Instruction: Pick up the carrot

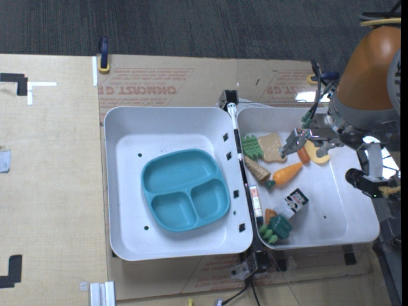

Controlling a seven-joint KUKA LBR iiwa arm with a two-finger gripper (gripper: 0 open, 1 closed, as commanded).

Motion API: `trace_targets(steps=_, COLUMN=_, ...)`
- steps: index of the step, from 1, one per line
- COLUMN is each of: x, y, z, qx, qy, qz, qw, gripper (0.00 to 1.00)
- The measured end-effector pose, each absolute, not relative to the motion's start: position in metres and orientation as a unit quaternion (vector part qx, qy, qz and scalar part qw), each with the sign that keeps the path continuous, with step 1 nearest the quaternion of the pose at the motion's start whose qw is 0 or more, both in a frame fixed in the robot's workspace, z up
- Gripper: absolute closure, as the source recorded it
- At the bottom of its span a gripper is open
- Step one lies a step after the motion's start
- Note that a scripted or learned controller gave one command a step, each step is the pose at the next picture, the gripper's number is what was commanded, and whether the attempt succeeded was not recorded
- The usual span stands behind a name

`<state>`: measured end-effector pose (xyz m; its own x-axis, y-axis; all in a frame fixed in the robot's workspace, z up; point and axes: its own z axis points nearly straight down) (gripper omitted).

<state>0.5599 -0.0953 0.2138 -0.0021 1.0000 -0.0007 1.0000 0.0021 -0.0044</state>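
My hand [299, 143] is positioned over the upper part of the right bin [338, 225], with its tips close to a slice of bread [271, 146] and a pale yellow round piece [317, 153]. I cannot tell whether my hand is open or closed; nothing is visibly held in it.

The carrot [285, 173] lies just below my hand on the bin floor. It is orange, tapered, and tilted, with its thick end up-right and a small green tip at lower left. It touches none of my parts that I can see.

Beside the carrot: a tan bar [257, 168], a green ridged item [251, 146], a small black-and-white box [296, 201], and a green vegetable [276, 228].

The left bin [121, 171] holds a blue divided plate [185, 189]. Both bins rest on the worktop [51, 190].
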Motion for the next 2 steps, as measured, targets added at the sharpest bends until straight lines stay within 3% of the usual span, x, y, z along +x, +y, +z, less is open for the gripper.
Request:
trace_targets(steps=1, x=0.5673, y=-0.1118, z=0.0914, qx=-0.735, qy=-0.678, qz=0.0008, qw=0.000, gripper=0.00)
trace_targets(steps=2, x=0.5675, y=-0.1126, z=0.0999, qx=-0.737, qy=-0.676, qz=0.0013, qw=0.001, gripper=1.00)
